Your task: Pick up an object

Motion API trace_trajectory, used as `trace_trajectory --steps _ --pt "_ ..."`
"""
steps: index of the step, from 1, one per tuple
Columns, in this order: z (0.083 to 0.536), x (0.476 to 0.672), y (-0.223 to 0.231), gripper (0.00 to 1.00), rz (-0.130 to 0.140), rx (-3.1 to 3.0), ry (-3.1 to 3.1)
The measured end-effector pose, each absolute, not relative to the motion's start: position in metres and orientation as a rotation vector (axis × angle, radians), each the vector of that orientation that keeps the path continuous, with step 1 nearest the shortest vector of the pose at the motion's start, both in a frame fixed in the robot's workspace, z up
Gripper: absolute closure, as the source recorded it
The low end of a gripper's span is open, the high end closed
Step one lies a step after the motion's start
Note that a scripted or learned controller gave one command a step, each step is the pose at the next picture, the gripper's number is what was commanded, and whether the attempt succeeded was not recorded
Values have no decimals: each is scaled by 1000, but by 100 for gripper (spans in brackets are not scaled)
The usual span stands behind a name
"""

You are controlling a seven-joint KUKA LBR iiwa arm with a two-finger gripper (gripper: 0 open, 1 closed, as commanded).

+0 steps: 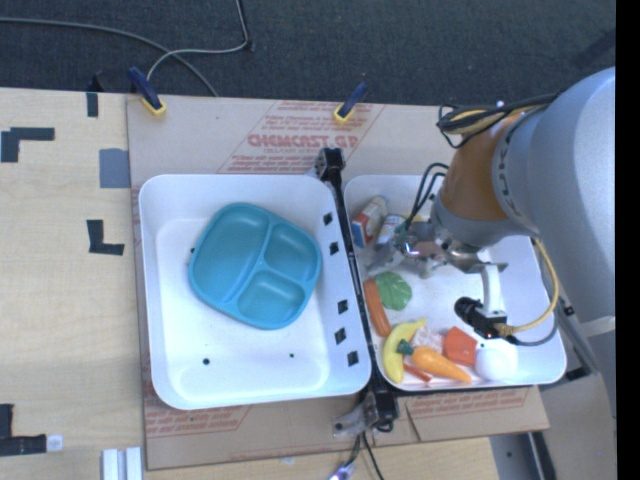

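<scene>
The gripper (400, 248) is lowered into the right bin (530, 373), centre right of frame, above the toy food; its opening cannot be told; a green piece (393, 290) lies just below.

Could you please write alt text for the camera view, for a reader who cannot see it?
The grey arm reaches from the right over the right bin, its gripper low among toy foods: a banana, carrot and green piece. The left bin holds a blue divided plate.
</scene>
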State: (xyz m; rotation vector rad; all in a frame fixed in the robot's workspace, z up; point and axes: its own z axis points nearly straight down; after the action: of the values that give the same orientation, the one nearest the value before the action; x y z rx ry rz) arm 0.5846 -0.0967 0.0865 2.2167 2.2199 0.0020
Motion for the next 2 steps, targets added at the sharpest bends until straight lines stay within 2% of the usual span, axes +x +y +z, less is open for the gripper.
trace_trajectory --steps 1,2 --pt "87 551 -99 0 4 2216 2219" --pt "96 551 -99 100 3 2217 2218"
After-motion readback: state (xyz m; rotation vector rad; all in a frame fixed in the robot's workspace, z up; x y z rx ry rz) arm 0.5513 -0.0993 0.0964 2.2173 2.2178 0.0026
